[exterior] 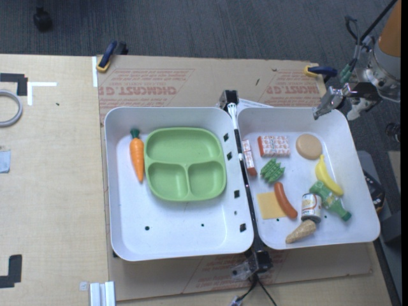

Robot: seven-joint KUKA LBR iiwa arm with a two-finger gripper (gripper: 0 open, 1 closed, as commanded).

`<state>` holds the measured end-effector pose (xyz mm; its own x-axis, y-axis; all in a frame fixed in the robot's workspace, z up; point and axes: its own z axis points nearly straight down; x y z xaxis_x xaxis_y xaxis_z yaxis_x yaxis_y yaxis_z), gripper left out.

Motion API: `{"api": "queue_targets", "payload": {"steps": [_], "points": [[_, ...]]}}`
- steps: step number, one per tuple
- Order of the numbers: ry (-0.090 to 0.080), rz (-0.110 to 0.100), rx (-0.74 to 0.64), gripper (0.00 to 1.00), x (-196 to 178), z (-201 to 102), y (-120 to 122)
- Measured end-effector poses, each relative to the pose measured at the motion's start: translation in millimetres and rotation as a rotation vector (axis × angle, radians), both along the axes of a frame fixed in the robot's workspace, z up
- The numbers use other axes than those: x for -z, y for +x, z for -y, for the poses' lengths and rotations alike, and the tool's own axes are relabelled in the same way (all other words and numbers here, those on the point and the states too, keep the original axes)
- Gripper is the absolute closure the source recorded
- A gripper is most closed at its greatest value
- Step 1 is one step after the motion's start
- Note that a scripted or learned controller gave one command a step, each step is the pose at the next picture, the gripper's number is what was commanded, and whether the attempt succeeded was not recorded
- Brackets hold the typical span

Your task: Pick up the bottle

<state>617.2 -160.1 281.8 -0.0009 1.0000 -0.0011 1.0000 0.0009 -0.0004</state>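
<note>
The bottle is green and lies on its side near the front right of the right bin, between a banana and the bin's wall. It touches a small can on its left. My gripper hangs over the bin's back right corner, well behind the bottle. Its fingers are spread open with nothing between them.
The right bin also holds a banana, a round biscuit, a red-white box, green leaves, a sausage, a cheese slice and a cone. In the left bin lie a green divided plate and a carrot.
</note>
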Motion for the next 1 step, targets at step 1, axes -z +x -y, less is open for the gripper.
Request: {"api": "queue_targets", "payload": {"steps": [1], "points": [[-0.001,0.000,-0.003,1.00,-9.4,0.2,0.4]]}}
